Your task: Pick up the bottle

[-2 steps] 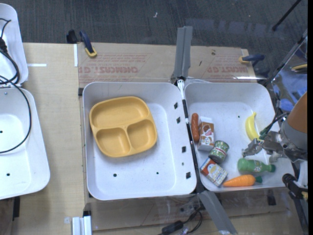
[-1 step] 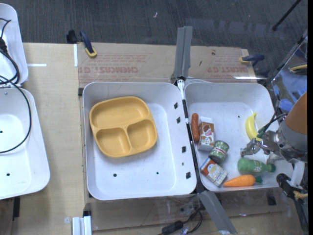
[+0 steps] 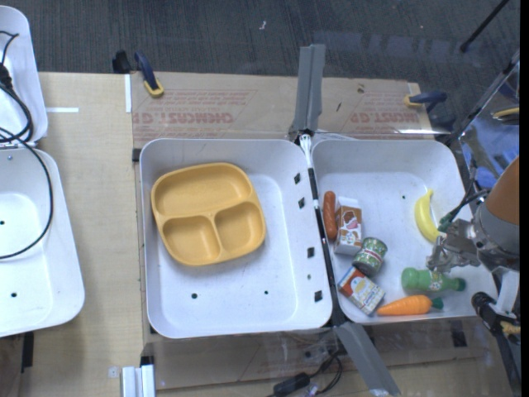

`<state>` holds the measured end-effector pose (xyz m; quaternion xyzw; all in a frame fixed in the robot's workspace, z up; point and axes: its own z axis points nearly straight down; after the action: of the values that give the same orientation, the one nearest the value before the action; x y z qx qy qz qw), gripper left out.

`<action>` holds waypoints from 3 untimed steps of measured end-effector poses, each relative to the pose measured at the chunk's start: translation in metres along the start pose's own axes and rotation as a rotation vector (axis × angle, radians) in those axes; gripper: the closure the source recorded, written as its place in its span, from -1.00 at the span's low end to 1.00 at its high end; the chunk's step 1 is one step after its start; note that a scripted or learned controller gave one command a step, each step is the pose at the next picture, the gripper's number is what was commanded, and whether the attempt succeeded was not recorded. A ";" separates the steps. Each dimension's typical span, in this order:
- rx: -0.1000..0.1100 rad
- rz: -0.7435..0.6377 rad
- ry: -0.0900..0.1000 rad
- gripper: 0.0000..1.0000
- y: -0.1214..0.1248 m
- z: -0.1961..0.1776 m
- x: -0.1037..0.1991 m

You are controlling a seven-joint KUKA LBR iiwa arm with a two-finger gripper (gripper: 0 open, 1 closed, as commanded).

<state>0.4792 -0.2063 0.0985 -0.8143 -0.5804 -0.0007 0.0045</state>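
Bottle (image 3: 431, 281) first: from my seat at the remote console, the camera view shows it green and lying on its side near the lower right corner of the right bin (image 3: 388, 168), its neck pointing right. An orange carrot (image 3: 404, 306) lies just below it, almost touching. The pincer (image 3: 444, 255) hangs directly over the bottle's upper edge, the grey arm (image 3: 500, 222) coming in from the right. I cannot tell how the pincer's tips stand, since they blur into the bottle's top.

A banana (image 3: 424, 216) curves against the right wall above the pincer. Left of the bottle I see a small can (image 3: 371, 255), two little cartons (image 3: 349, 226), and a sausage (image 3: 330, 213) beside the divider. The left bin (image 3: 273, 300) carries a yellow sectioned plate (image 3: 208, 213), and both bins sit on the table (image 3: 91, 139).
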 end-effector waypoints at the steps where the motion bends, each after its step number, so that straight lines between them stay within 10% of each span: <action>1: 0.001 -0.004 0.003 -1.00 0.000 0.000 0.003; 2: 0.003 -0.005 0.001 1.00 0.000 -0.007 0.002; 3: -0.003 0.138 -0.006 1.00 -0.005 -0.011 0.008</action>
<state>0.4771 -0.1971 0.1099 -0.8523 -0.5231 0.0013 0.0016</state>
